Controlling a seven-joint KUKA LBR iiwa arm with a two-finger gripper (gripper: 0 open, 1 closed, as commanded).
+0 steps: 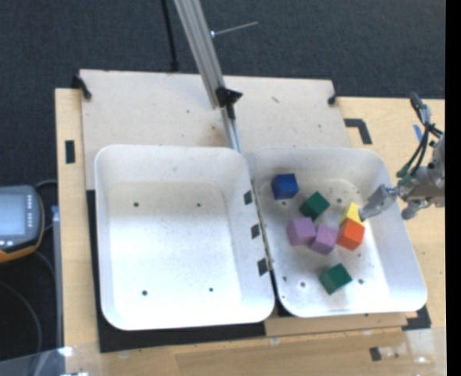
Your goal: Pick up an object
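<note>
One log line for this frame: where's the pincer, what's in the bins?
pincer: right bin's right side, near small yellow block | right white bin: blue, orange, yellow, two green, two purple blocks | grasp: none seen

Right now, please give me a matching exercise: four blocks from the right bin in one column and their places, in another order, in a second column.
Things:
1. blue block
2. orange block
3. yellow block
4. lower green block

Places:
A. nearest the bin's front edge, standing alone
B. nearest the back left, beside the divider
C. touching the right purple block
D. just above the orange block, by the gripper

Pairs: 1-B, 2-C, 3-D, 4-A
</note>
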